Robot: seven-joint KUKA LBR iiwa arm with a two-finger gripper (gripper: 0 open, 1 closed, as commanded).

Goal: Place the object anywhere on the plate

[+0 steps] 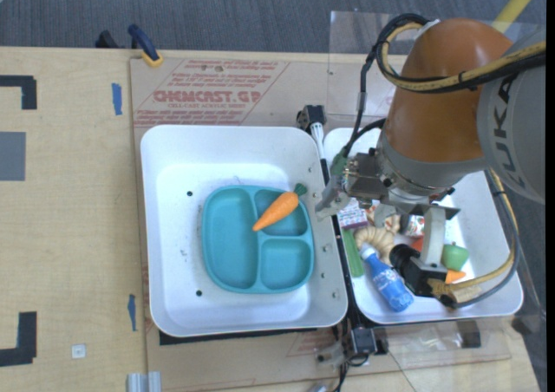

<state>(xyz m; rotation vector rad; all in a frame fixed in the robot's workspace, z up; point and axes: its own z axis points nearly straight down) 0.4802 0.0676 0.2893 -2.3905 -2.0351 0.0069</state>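
Observation:
A teal divided plate (232, 243) lies in the left white bin (165, 208). An orange toy carrot (277, 210) with a green top rests across the plate's upper right compartment, its tip reaching onto the divider ridge. My gripper (333, 194) hangs over the seam between the two bins, just right of the carrot and apart from it, with nothing visibly in it. The large orange wrist band hides most of it from above.
The right bin (503, 234) holds a blue bottle (387, 281), a green and orange toy (454, 258), a pink-and-white packet (352, 217), a green stick (349, 253) and a beige item (378, 234), all crowded under the arm. A cardboard sheet (208, 91) lies behind the bins.

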